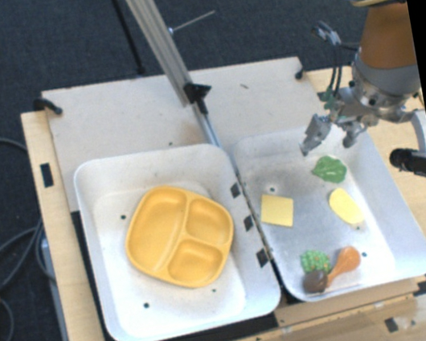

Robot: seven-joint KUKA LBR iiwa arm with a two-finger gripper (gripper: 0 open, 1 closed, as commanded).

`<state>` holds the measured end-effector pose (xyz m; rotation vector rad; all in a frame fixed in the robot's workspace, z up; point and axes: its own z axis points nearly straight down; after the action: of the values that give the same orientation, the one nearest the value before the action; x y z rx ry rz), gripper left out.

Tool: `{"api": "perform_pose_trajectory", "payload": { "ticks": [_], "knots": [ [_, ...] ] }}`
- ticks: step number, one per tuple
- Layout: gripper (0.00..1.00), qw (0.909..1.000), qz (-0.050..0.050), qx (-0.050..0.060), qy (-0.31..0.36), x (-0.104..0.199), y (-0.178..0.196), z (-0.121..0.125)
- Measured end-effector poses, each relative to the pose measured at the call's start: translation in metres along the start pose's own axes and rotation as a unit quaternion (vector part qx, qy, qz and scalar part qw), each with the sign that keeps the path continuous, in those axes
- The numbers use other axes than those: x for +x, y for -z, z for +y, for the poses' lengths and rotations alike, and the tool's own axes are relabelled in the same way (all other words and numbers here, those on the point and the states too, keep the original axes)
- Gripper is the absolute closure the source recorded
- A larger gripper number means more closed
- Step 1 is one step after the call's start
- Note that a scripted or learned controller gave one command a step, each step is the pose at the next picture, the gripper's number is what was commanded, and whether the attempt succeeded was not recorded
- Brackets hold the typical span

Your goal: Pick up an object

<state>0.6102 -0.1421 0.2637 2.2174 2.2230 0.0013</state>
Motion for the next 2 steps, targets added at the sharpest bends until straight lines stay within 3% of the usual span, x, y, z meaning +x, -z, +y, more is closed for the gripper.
{"api": "perform_pose_trajectory", "payload": {
  "ticks": [1,2],
  "knots": [
    [0.00,1.0000,0.000,0.000,0.000,0.000,0.000,0.000],
    [0.00,1.0000,-0.001,0.003,-0.001,-0.003,-0.045,-0.007]
  ]
}}
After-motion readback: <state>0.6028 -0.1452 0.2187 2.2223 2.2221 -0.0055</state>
